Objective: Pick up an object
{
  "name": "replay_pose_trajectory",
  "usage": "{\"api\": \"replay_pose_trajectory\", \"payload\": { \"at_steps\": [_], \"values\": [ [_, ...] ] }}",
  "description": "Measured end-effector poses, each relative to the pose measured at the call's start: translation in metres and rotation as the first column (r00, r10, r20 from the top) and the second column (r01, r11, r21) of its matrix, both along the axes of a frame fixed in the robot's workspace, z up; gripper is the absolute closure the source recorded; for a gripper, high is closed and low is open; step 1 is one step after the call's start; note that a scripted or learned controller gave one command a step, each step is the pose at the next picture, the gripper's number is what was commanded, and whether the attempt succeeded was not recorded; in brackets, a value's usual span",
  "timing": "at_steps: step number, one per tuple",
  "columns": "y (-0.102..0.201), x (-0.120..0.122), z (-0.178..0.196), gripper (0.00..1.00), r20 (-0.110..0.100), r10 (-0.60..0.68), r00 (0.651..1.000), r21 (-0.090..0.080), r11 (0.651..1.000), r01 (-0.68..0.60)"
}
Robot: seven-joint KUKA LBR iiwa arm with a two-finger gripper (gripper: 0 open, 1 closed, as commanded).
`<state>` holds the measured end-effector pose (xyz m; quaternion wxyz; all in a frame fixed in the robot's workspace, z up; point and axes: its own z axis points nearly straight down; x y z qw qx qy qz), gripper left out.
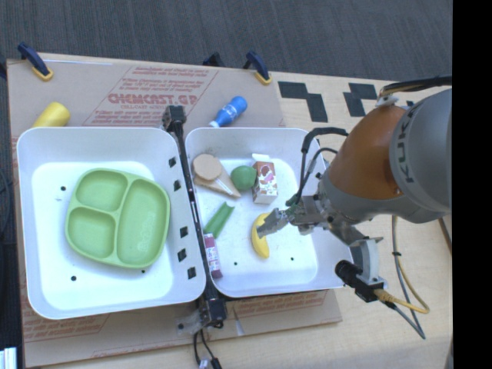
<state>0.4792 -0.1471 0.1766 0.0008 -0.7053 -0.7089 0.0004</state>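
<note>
My gripper (270,223) sits low in the right bin (304,279), and the banana (260,237) lies right at its tip, on the side away from my wrist and a little toward the bin's near wall. The fruit's long axis runs roughly from the juice carton (264,179) beyond my fingers down toward that near wall, so it lies crosswise to my line of reach, which I judge a fair line for closing across its width. My dark fingers overlap the banana's upper end from this angle; they look touching or just above it, but I cannot tell whether they straddle it, and I cannot tell how wide they are set, since they merge with the fruit and the shadow beneath. So I claim no hold on it. Farther past the banana from me lie a green stick-shaped thing (219,219) and a thin dark red bar (211,254) near the divider between bins. Beyond my tip, next to the carton, are a green ball (244,177) and a wooden spoon-like piece (209,169). The green divided plate (118,218) rests in the left bin (46,148), well apart from me. The banana is plainly my nearest target; the risk, I judge, is pinching only its end and letting it slip.
</note>
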Motion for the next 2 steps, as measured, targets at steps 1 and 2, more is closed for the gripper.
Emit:
{"api": "replay_pose_trajectory", "payload": {
  "at_steps": [1,2],
  "values": [
    [-0.012,0.123,-0.085,0.00,0.001,0.001,1.000,0.000,1.000,-0.001],
    [-0.011,0.123,-0.075,1.00,-0.001,0.004,1.000,0.001,1.000,-0.004]
  ]
}}
